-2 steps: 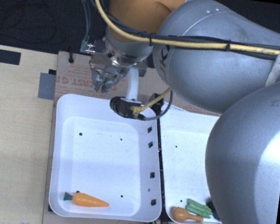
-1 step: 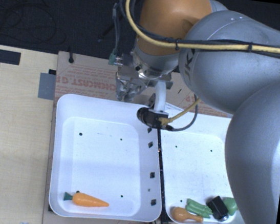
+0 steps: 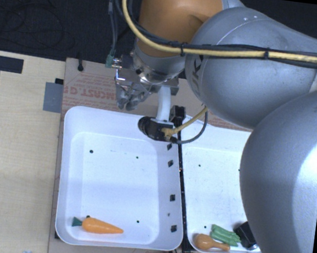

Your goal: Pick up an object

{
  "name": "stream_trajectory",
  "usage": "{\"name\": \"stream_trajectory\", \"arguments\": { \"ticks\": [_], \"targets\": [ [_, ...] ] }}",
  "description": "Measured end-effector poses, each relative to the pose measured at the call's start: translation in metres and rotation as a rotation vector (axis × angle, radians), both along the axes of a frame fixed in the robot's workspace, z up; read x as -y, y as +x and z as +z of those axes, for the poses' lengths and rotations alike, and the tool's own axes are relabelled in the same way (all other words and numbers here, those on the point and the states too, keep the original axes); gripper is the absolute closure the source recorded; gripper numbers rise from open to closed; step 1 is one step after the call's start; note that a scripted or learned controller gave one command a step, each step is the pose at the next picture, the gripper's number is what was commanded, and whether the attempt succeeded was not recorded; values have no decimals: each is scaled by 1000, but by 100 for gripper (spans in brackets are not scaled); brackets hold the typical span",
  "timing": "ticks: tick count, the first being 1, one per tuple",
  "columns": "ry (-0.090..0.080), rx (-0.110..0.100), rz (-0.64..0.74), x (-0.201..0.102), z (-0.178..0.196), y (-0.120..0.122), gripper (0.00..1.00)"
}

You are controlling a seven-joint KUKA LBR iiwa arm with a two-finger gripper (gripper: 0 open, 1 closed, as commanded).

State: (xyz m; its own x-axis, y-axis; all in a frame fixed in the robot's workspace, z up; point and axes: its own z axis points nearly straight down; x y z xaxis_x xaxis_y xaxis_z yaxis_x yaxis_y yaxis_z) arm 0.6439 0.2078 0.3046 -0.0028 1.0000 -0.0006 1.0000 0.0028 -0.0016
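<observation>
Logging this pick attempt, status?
End effector above the left bin's far rim, nothing visibly held. Toy carrot lying at that bin's near edge. Green and tan toys in right bin. Carrot unobstructed.

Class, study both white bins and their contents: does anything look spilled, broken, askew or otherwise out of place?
Nothing stands out. The carrot lies flat in the left bin; the green pod, a tan pear-shaped piece and a black object sit together in the right bin. The gripper is over the left bin's far rim.

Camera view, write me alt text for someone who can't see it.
A grey arm's end effector hangs above the far rim of the left bin, which holds a toy carrot. The right bin holds green, tan and black items.
</observation>
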Motion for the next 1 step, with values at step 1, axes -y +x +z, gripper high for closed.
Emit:
{"name": "stream_trajectory", "arguments": {
  "ticks": [1],
  "targets": [
    [-4, -9, -5, 27, -76, -2, 100]
  ]
}}
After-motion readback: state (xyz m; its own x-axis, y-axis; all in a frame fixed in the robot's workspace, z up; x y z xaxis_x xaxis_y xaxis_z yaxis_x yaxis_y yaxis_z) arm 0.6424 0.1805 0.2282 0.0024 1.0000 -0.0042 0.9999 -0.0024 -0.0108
